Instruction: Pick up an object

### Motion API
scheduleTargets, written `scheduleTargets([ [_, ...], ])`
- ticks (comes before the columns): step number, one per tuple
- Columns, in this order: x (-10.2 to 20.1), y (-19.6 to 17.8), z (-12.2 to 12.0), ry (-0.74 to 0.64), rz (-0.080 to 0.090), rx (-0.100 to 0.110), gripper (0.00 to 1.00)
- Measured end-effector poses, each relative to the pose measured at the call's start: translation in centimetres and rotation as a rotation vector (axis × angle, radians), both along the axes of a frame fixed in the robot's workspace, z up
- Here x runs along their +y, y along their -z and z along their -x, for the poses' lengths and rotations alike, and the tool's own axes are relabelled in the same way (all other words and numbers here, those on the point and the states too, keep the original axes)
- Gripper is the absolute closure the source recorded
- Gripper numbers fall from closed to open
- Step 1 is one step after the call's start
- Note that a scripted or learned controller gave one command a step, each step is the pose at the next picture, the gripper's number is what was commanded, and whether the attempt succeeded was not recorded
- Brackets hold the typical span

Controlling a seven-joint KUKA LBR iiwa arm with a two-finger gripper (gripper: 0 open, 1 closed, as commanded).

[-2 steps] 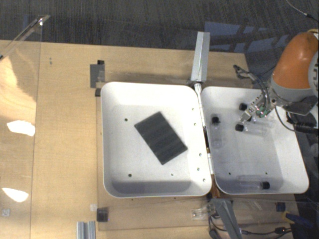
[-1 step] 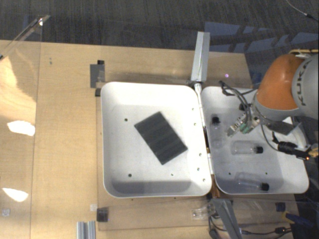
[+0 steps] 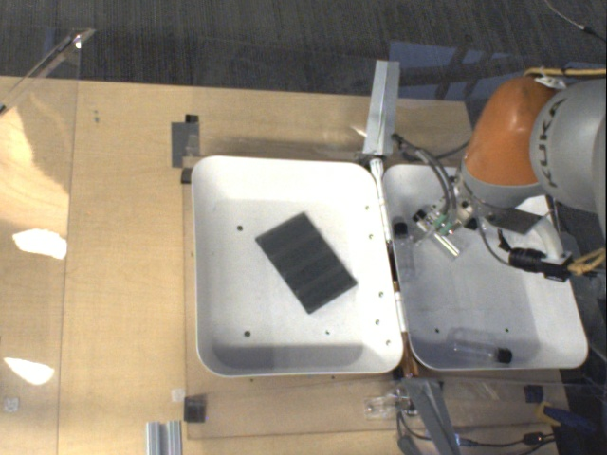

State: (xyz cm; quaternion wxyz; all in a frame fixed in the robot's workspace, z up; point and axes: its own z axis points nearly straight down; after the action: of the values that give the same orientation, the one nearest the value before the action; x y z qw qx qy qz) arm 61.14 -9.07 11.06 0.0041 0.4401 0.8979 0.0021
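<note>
A dark grey flat rectangular pad (image 3: 305, 262) lies tilted in the middle of the left bin (image 3: 218, 339). A clear tube-like object with a black end (image 3: 477, 351) rests near the front wall of the right bin (image 3: 560, 344). My gripper (image 3: 439, 230) hangs over the upper left part of the right bin, below the orange band (image 3: 503, 140) of the arm. It is well to the right of the pad and behind the clear object. Nothing can be seen held in it.
A metal upright post (image 3: 382, 112) stands behind the seam between the two bins. Cables (image 3: 531, 259) trail from the wrist over the right bin. Wooden bench surface (image 3: 95, 254) spreads to the left of the bins.
</note>
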Motion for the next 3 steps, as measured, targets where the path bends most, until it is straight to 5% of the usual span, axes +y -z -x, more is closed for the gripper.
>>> scheduleTargets([
  [1, 3.2, -7.7, -5.6, 0.031, 0.0, -0.002, 1.0],
  [2, -2.7, -5.4, -5.9, 0.026, 0.001, 0.0, 1.0],
  [3, -1.4, 1.4, -6.0, 0.126, -0.001, 0.0, 1.0],
])
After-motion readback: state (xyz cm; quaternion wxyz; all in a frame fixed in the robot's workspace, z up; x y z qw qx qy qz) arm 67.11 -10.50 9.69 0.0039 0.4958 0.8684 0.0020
